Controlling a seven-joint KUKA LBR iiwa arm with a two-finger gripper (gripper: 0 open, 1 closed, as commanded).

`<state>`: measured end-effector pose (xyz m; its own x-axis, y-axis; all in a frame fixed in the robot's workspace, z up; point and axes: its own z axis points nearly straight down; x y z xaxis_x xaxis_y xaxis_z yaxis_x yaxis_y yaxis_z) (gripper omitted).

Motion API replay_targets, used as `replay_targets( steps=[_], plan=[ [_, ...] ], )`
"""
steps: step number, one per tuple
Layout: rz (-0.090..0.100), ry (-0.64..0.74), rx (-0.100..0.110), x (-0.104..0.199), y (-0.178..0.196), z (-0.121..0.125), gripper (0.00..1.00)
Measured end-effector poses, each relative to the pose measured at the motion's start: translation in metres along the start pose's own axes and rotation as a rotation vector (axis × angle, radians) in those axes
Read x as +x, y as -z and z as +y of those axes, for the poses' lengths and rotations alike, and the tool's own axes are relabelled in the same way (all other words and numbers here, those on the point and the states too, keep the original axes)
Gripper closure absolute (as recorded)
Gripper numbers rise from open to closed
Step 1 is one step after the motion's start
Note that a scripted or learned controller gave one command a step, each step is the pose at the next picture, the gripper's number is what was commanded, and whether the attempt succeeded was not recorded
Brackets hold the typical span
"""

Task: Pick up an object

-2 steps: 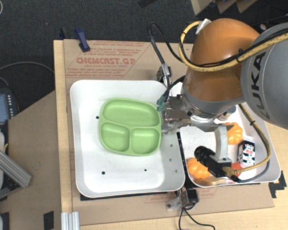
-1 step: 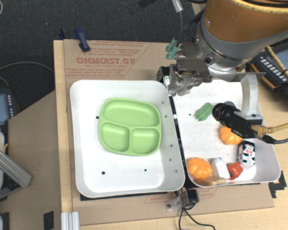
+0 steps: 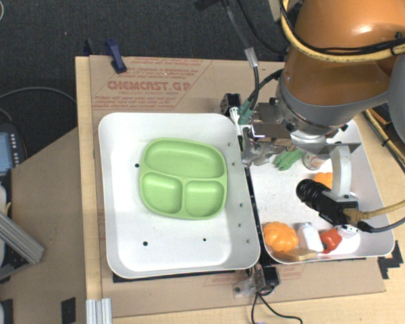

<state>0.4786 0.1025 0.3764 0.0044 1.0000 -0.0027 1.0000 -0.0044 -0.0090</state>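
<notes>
Two white bins sit side by side on the bench [image 3: 54, 201]. The left bin [image 3: 121, 181] carries the single green plate [image 3: 183, 177], which has three compartments and lies flat and bare. Just to the view's right of the plate, over the wall where the two bins meet, the tool [image 3: 258, 147] hangs beneath the grey arm [image 3: 344, 39]. The arm's bulk and orange band cover the far part of the right bin [image 3: 283, 201], and whether the tool is wide, narrow or holding anything cannot be told. The things to pick all lie in that right bin, right of the plate. One green piece [image 3: 288, 159] lies closest to the tool, just beyond it from the plate and partly under the wrist. One orange piece [image 3: 324, 179] lies farther right and is half hidden by the robot. Below the level of the plate's near edge is a cluster: one round orange fruit-like toy [image 3: 280, 236], one white piece [image 3: 309, 235] touching it, one red piece [image 3: 331, 238] beside that, and one tan stick [image 3: 302, 254] along the bin's near wall. That makes two orange things and one each of the green, white, red and tan. Well beyond the plate's far side, one blue clip [image 3: 115, 56] sits at the edge of the printed board [image 3: 148, 79].
</notes>
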Motion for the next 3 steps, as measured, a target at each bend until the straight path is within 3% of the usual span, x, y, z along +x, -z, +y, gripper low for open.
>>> replay_targets(
  steps=[1, 2, 3],
  plan=[
    [0.002, 0.004, -0.002, 0.014, -0.048, 0.000, 1.00],
    [0.009, 0.006, -0.030, 0.021, 0.169, 0.006, 1.00],
    [0.000, 0.000, -0.001, -0.006, 0.088, -0.001, 1.00]
  ],
)
